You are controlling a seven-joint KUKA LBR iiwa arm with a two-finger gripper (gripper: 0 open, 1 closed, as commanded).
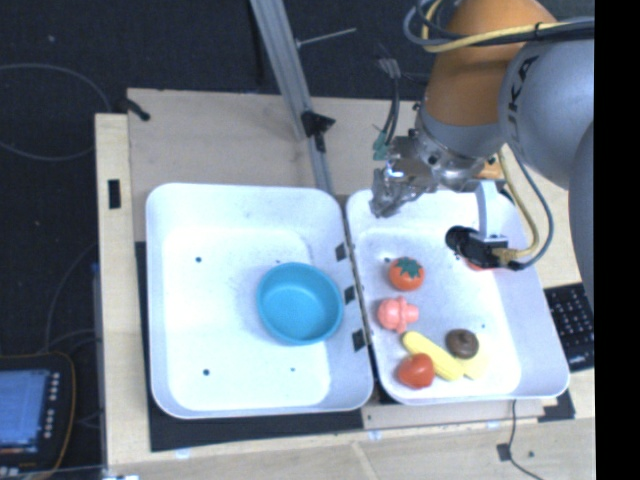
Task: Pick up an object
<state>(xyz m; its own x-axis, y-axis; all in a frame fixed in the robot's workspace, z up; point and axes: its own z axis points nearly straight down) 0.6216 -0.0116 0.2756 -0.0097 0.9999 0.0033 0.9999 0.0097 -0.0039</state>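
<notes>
While the grey arm [545,88] is reached in from the right, its orange band bent over the right bin [520,363], the jaws [386,204] are hung at that bin's far left corner, above its rim; whether they are apart or together cannot be told. Nothing is seen between them. Inside the right bin, nearer than the jaws, a tomato [405,274], a pink toy [398,314], a banana [434,355], a red fruit [415,371] and a brown piece [461,343] are laid. A blue bowl [298,303] is set in the left bin [185,268].
</notes>
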